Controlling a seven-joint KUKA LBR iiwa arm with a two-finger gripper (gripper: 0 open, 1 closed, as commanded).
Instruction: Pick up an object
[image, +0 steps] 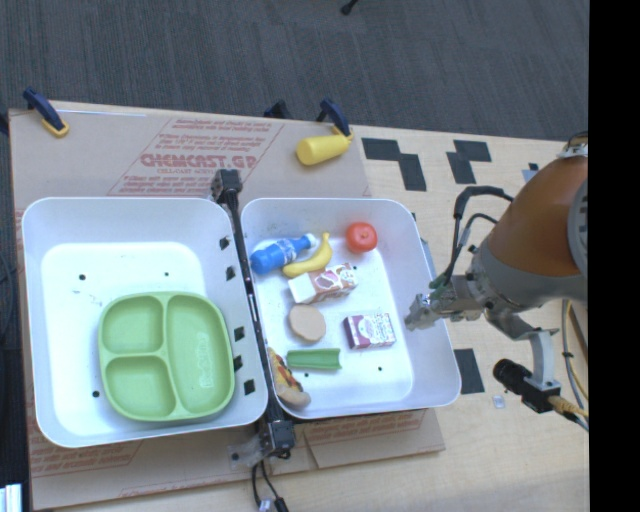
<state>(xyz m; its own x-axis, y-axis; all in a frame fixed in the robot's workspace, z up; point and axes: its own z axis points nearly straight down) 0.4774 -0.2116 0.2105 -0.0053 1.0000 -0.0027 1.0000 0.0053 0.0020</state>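
White right bin holds the candidates; the small red carton lies nearest the gripper, which hovers at the bin's right rim. We cannot tell its grip state. We would centre above the carton, then descend straight.

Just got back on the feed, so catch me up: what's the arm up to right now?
The arm's gripper sits at the right rim of the right bin, with nothing seen in its grip. Nothing is picked yet. The bin holds a blue bottle, a banana, a tomato, a small red carton and other play food. The left bin holds a green divided plate.
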